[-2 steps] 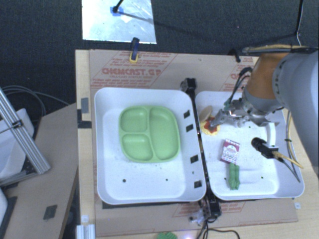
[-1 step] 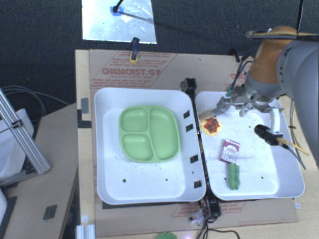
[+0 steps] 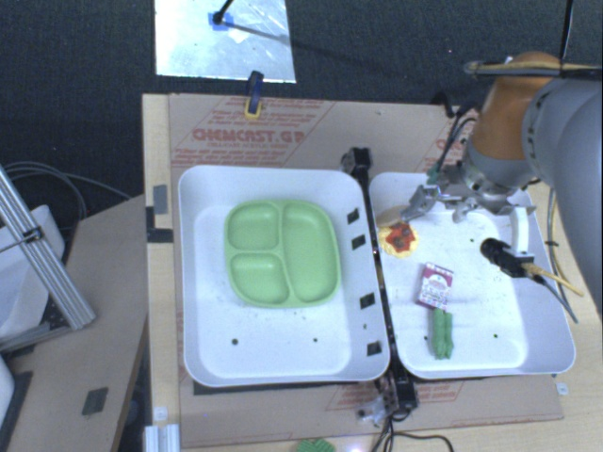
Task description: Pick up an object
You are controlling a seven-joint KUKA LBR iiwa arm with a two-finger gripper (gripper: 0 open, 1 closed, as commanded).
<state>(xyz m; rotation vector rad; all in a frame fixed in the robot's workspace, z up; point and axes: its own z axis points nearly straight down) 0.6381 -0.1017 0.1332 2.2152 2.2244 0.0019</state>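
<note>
Nearest of all, a small green thing (image 3: 316, 446) peeks in at the near edge, too cropped to identify. Moving up, we reach the near rims of the two white bins on a brown cardboard sheet (image 3: 283, 125). Over in the right bin (image 3: 546, 347), closest to us, a green stick-shaped piece (image 3: 441, 333) lies lengthwise, pointing near to far. Just beyond it, almost touching its far end, sits a small red-and-white packet (image 3: 434, 285), slightly tilted. A step further and to the left, close to the wall between the bins, there's a little red-and-yellow item (image 3: 400, 240), lying loose on the bin floor. Across in the left bin (image 3: 203, 337), a pale green divided plate (image 3: 283, 252) lies flat, roughly in the middle. Now the arm: it comes in from the right, and the gripper (image 3: 439, 206) hangs over the far part of the right bin. Its fingers (image 3: 417, 201) are spread apart with nothing between them, the left fingertip just beyond the red-and-yellow item and apart from it. Further back, a blue and yellow clamp (image 3: 252, 95) bites the far edge of the cardboard, and beyond that a shiny silver sheet (image 3: 223, 26) lies on dark carpet
</note>
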